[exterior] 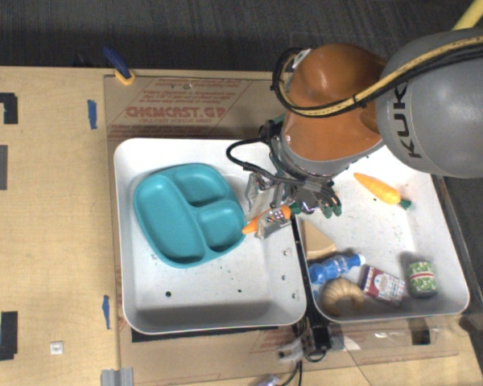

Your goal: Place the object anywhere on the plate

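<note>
A teal divided plate (185,211) lies in the left white bin (145,296). My gripper (262,215) hangs just past the plate's right rim, close to the wall between the two bins. A small orange object (249,227) sticks out from between its silver fingers, its tip touching or just over the plate's right edge. The orange wrist band and grey arm above hide most of the gripper body.
The right bin (443,240) holds an orange toy carrot (378,189), a blue bottle (336,265), a brown round item (342,294), a red-and-white packet (382,284) and a small green can (420,277). Bare bin floor lies in front of the plate.
</note>
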You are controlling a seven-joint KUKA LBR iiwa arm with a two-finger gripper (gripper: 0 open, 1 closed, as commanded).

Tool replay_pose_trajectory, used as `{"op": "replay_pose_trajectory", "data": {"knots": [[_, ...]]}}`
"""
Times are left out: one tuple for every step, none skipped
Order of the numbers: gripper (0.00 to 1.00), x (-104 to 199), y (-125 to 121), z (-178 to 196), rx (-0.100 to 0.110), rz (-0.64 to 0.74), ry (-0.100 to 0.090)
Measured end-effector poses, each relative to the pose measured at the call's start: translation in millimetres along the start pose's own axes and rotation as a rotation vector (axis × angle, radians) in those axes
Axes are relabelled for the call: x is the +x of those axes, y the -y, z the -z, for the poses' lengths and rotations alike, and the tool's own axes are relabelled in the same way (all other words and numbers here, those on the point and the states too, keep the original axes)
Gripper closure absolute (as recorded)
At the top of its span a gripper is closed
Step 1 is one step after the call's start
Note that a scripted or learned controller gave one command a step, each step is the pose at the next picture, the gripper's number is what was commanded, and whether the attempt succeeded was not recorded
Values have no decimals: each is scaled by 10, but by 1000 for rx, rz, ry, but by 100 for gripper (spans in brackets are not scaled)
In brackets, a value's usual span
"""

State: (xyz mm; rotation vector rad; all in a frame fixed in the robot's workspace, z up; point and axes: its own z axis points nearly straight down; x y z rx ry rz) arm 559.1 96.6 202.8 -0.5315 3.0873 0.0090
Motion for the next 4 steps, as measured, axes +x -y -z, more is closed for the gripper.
{"op": "replay_pose_trajectory", "data": {"knots": [[100,-24,25,120,4,-3,10],[100,-285,-677,104,0,26,-1],[100,-312,-663,226,1,24,11],[0,-310,-663,220,1,24,9]]}}
